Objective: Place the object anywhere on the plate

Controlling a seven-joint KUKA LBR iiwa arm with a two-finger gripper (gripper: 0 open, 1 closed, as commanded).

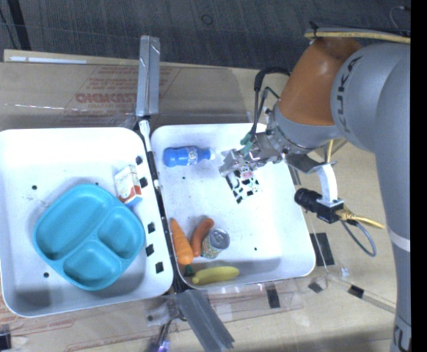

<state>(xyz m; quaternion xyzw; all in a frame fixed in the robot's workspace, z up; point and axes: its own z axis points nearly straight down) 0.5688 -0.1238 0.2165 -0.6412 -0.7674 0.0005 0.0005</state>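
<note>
A blue divided plate (pixel 89 235) lies in the left bin (pixel 23 152). My gripper (pixel 241 177) hangs over the upper middle of the right bin (pixel 287 226), fingers pointing down toward the bin floor. A blue bottle (pixel 185 155) lies just to its left, apart from it. At the right bin's front lie two carrots (pixel 182 242), a small can (pixel 213 243) and a yellow banana (pixel 215 274). A small red and white carton (pixel 128 183) sits in the left bin just beyond the plate's far right corner.
A divider wall (pixel 155 204) runs between the two bins. A metal bar (pixel 148 75) stands upright behind the bins. A black connector with a yellow cable (pixel 323 205) hangs by the right bin's right rim.
</note>
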